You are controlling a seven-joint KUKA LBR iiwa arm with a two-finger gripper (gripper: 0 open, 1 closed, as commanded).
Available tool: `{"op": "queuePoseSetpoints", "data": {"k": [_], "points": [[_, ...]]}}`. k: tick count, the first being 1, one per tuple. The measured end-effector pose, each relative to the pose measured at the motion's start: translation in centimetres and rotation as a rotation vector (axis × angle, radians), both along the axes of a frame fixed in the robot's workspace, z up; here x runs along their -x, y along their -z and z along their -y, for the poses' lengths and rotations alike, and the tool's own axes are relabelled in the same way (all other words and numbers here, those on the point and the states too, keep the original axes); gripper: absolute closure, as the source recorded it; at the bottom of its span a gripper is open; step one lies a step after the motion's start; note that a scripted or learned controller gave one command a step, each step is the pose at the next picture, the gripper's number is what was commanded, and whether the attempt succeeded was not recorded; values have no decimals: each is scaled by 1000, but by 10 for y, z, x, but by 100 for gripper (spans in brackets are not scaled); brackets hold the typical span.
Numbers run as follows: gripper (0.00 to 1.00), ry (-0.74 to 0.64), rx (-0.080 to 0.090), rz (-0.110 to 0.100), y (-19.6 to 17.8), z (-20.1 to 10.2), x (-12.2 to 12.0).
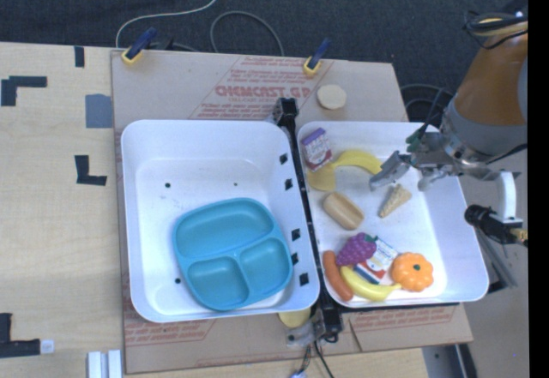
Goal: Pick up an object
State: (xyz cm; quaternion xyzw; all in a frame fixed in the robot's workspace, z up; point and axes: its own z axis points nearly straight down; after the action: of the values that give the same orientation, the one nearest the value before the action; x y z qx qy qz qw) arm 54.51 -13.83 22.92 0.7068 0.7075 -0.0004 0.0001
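Your end effector [410,174] hangs over the right bin [455,222], its two fingers spread apart with nothing between them. Just below it lies the cheese wedge [393,200], a pale tan, pointed piece resting flat on the bin floor, its narrow end toward the fingers. You can see a bread roll [344,211] to its left, a yellow banana [356,162] above, and an orange pumpkin [412,272] nearer the front wall.
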Motion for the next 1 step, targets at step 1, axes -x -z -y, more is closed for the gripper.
{"op": "queuePoseSetpoints", "data": {"k": [1], "points": [[0,0,-1,-6,129,-28,65]]}}
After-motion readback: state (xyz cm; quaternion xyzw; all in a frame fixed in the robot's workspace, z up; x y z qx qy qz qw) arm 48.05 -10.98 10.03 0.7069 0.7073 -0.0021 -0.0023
